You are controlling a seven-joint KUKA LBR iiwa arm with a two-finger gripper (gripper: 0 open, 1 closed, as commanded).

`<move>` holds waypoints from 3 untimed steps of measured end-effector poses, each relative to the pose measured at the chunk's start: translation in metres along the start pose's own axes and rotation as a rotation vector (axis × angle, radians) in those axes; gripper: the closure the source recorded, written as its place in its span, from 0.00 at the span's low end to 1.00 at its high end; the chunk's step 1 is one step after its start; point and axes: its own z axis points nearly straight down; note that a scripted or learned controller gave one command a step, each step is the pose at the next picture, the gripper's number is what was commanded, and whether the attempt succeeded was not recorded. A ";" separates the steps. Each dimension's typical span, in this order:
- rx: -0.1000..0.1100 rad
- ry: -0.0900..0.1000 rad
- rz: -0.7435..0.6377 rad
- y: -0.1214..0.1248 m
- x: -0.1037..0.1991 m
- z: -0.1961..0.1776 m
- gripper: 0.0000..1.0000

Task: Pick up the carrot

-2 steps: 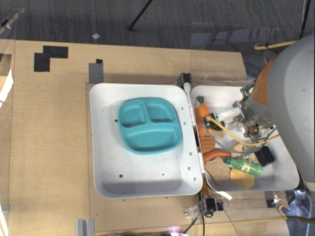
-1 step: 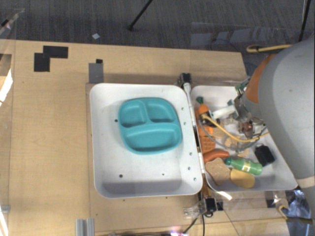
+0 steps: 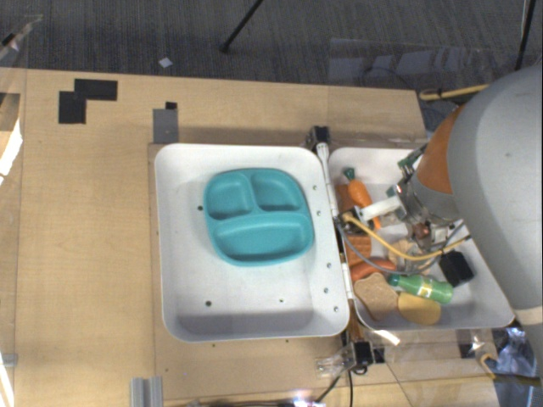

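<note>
Arm reaching in from the right of the frame, wrist lowered at centre right.

The grey arm (image 3: 501,185) fills the right side of the frame as a broad rounded body, running from the upper right down toward the lower right edge. Its orange band (image 3: 434,164) shows at the arm's left rim, just above the wrist. Below and left of the band sits the gripper (image 3: 417,227), a dark metal cluster with cables looping round it, pointed down and toward the left. Its tips are lost among cables and shadow, so their state cannot be made out.
</note>
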 end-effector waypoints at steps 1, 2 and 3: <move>-0.001 0.002 0.040 -0.007 -0.006 0.000 0.00; 0.000 0.006 0.033 -0.007 -0.003 -0.013 1.00; 0.001 0.005 0.033 -0.007 -0.003 -0.012 0.00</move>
